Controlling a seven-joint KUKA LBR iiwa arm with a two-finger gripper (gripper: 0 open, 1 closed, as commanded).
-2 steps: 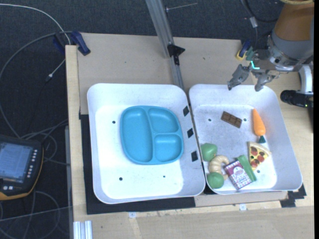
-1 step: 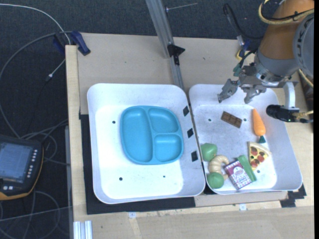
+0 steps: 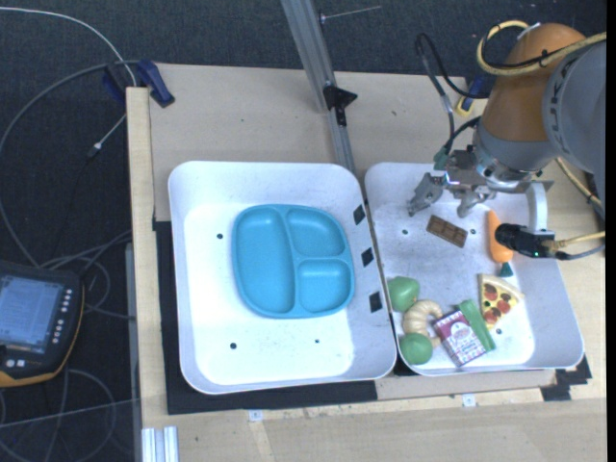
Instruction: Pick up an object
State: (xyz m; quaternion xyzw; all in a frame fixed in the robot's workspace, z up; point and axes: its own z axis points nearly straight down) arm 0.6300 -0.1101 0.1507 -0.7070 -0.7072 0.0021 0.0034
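In the right bin (image 3: pixel 414 248), my gripper (image 3: pixel 445 198) hangs over the far half with its two fingers spread apart and nothing between them. Just in front of it, a small brown bar (image 3: pixel 447 230) lies flat on the bin floor. An orange carrot (image 3: pixel 499 239) lies to the right of the bar. Along the near edge sit a pizza slice (image 3: pixel 499 301), a green pear (image 3: pixel 403 290), a beige mushroom-like piece (image 3: pixel 421 316), a green round fruit (image 3: pixel 416 348) and a maroon box (image 3: pixel 460 337).
The left bin (image 3: pixel 192 287) holds a blue divided plate (image 3: pixel 292 260). A grey metal pole (image 3: pixel 313 46) slants down to the gap between the bins. Cables trail off the bench at left, beside a handheld pendant (image 3: pixel 34 320).
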